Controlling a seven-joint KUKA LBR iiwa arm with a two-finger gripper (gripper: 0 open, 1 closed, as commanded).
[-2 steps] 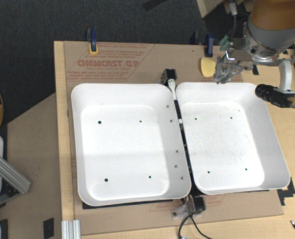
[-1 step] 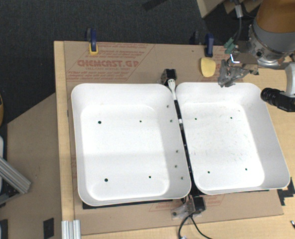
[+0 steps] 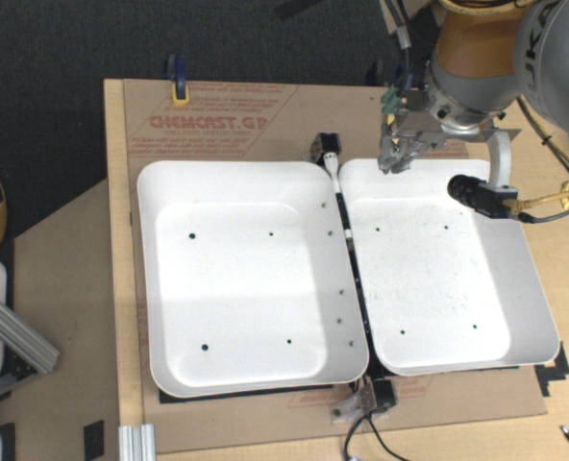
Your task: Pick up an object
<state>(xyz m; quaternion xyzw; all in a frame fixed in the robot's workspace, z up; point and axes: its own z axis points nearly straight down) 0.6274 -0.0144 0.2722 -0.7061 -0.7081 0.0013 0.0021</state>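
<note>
- Claw (image 3: 397, 161) hangs at the far edge of the right bin, near that bin's far left corner. Its tips look drawn close together, with nothing visible between them, though at this slant I would not swear to the width of the gap.
- Left bin (image 3: 160, 257), well left of the claw, shows bare white floor, a few small dark dots and a bright patch of light. I see no object lying in it.
- Seam (image 3: 347, 248), a dark strip, runs between the two bins, below and just left of the claw. A small black clip (image 3: 324, 146) sits at its far end.
- Right bin (image 3: 525, 277), under and nearer than the claw, also looks bare apart from faint specks and a few dark dots. Nothing there reads as a thing to lift.
- Black fitting (image 3: 477, 196), just right of the claw, hangs off the wrist on a white bracket. I take it for part of the arm, not loose goods.
- Arm (image 3: 486, 36), grey with its orange band, rises above and right of the claw.
- Progress, as I judge it: nothing is picked up. With no object plain in either bin, I cannot say where the thing to be taken lies, so finding and gripping it is all still to do.
</note>
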